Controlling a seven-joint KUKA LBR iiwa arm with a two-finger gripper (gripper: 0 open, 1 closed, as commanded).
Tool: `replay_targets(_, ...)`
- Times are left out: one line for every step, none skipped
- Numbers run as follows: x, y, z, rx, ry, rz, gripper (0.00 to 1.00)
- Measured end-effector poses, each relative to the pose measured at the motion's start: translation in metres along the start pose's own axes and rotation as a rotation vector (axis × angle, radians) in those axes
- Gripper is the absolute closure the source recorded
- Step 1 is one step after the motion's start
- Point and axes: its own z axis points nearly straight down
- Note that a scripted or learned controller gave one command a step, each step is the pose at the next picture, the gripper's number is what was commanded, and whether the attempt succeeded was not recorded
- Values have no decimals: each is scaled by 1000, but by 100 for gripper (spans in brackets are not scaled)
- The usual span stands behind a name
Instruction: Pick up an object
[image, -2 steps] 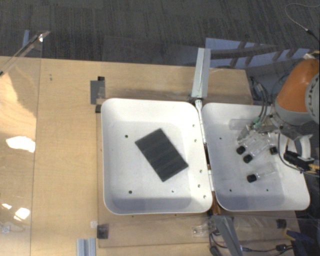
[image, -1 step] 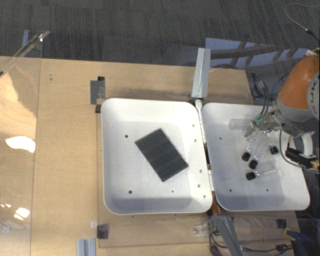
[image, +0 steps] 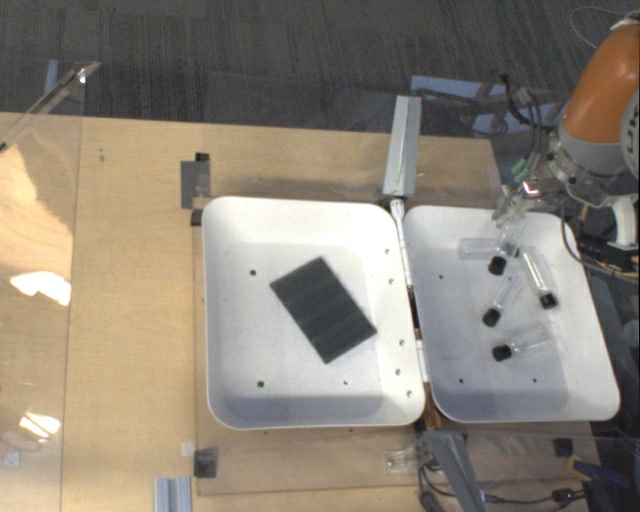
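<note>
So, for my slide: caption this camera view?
Arm above right bin of clear tubes; dark pad in left bin.

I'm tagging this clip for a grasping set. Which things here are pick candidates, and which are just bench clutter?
Pick candidates:
- dark ribbed pad in the left bin
- clear tubes with black caps in the right bin

Bench clutter:
- metal bar behind the bins
- cables beside the right bin

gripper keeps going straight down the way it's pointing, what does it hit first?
Likely the clear black-capped tubes at the back of the right bin. The gripper points down and left over that bin's far edge; depth is unclear, so it might meet the rim first.
</note>
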Motion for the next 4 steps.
replay_targets(1, 3, -10, -6, -4, -8, 100)
replay_targets(6, 0, 85, 1, 1, 12, 100)
replay_targets(49, 8, 110, -3, 1, 20, 100)
replay_targets(79, -29, 108, 4, 4, 106, 100)
